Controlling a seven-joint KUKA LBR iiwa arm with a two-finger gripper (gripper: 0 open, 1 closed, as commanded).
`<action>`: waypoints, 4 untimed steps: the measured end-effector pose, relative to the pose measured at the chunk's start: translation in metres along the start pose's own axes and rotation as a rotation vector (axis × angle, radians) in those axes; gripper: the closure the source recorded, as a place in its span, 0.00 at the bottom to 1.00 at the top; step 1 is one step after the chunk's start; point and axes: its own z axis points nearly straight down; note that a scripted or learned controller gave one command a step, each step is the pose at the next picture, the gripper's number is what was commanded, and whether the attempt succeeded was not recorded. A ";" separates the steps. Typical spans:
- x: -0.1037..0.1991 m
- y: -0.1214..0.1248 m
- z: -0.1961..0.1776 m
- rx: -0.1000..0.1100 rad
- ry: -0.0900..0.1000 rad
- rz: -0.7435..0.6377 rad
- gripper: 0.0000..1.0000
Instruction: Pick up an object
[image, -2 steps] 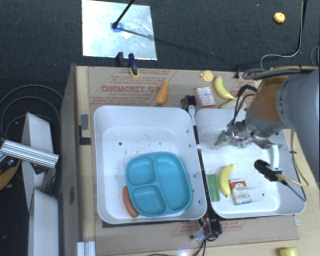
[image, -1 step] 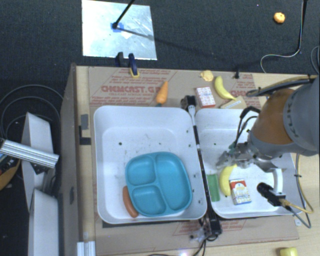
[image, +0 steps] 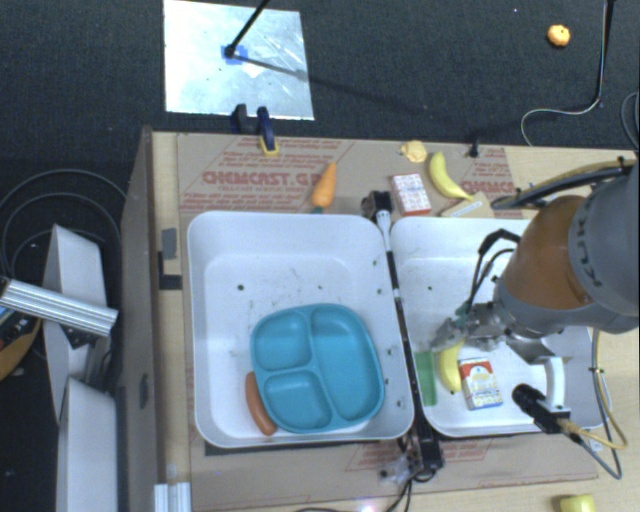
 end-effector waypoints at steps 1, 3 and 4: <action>-0.027 0.073 -0.001 -0.007 -0.001 -0.005 0.00; 0.004 0.020 -0.011 -0.003 0.002 -0.003 1.00; 0.048 0.118 -0.107 -0.019 0.002 -0.013 1.00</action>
